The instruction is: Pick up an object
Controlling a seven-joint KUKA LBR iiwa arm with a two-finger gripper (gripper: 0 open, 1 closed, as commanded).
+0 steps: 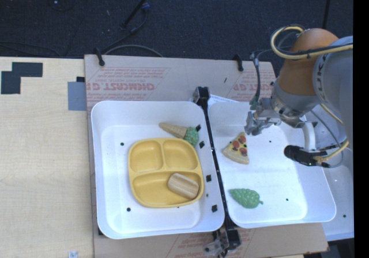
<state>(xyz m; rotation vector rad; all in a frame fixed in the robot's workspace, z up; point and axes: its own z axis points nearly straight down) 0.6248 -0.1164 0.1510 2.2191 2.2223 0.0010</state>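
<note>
— What sits in the bins?

— The left bin carries the biggest thing, a yellow divided tray, lying flat in its middle. A tan bread roll rests in the tray's near compartment, toward the right. Just past the tray's far right corner an ice-cream cone with a green scoop lies on its side, the scoop close to the divider. The right bin is mine to reach into: a pizza slice lies in its left part, near the divider, and a green bunch of grapes lies nearer the camera, well apart from the slice.

— How much room is there?

— The right bin's near right half is bare white floor, and so is the stretch between the slice and the grapes. In the left bin the tray leaves a bare band all round, widest along the left wall. Cardboard shows beyond both bins' far edges.

— And your claw?

— My claw hangs over the right bin's far part, just beyond the pizza slice's tip. I cannot tell how it stands, spread or pressed together; nothing shows between its tips.
</note>
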